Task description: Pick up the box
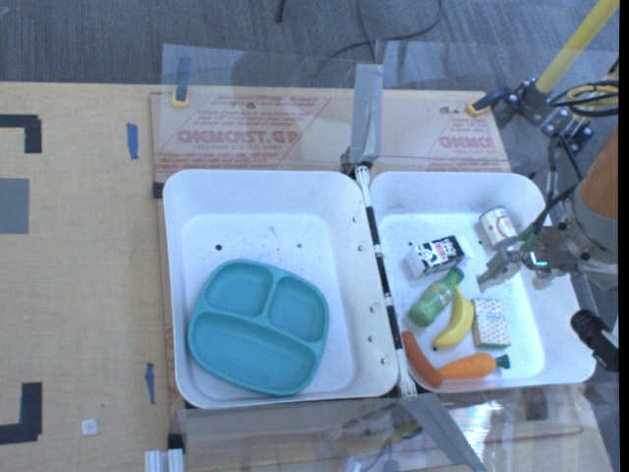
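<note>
A small black-and-white box (433, 255) lies tilted in the upper middle of the right bin (393, 200). A second, tan and green box (490, 323) lies flat nearer the bin's front right. My gripper (499, 264) hangs over the right bin, to the right of the black-and-white box and above the tan one. Its fingers are open, point left and have nothing between them. It stands apart from both boxes.
The right bin also holds a white can (498, 226), a green bottle (435, 298), a banana (454, 321), a carrot (470, 366) and a red piece (421, 360). A teal divided plate (257, 326) lies in the left bin (187, 205). Cables and a yellow pole (580, 32) stand at the back right.
</note>
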`<state>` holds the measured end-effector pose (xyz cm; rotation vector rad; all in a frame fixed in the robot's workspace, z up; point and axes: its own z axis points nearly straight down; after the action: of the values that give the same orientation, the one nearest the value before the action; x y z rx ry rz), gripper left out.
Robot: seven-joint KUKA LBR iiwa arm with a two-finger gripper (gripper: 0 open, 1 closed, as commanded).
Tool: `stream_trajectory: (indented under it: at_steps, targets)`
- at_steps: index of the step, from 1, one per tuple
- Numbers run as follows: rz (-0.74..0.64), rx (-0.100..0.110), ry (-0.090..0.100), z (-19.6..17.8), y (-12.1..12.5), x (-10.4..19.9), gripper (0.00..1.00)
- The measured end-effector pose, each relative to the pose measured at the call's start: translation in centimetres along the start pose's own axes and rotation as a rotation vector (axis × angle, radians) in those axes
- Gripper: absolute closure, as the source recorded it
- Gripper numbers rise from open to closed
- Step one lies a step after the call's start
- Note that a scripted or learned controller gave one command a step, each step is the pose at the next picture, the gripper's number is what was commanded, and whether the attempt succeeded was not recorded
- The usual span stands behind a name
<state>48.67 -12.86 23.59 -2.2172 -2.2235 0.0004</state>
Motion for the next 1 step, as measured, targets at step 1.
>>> stream_trajectory:
  at_steps: [1]
  targets:
    - [0.12, -0.013, -0.001, 14.69, 0.58, -2.89, 0.0]
